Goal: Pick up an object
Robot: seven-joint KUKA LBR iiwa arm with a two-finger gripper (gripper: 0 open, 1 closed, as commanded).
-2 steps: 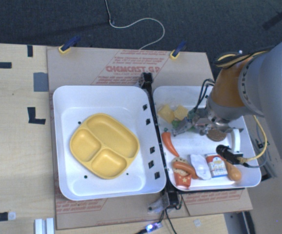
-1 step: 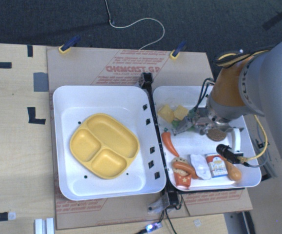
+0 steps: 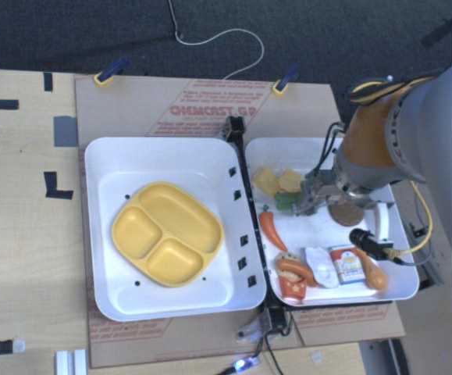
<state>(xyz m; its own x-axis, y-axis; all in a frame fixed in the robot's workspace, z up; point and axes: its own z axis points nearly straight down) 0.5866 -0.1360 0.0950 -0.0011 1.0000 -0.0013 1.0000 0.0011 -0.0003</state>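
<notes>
We see an evenly, brightly lit scene from overhead, with soft, faint shadows. The two white bins glare slightly, nearly washed out. The picture is somewhat soft and grainy; small items blur, and the arm looks hazy.

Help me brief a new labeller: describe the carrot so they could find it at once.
Look at the right bin, the one crowded with small items, beside the left bin holding the yellow divided plate. Along its left wall, about midway down, lies the carrot. It is the one slim, tapered orange piece, above the hot dog.
</notes>
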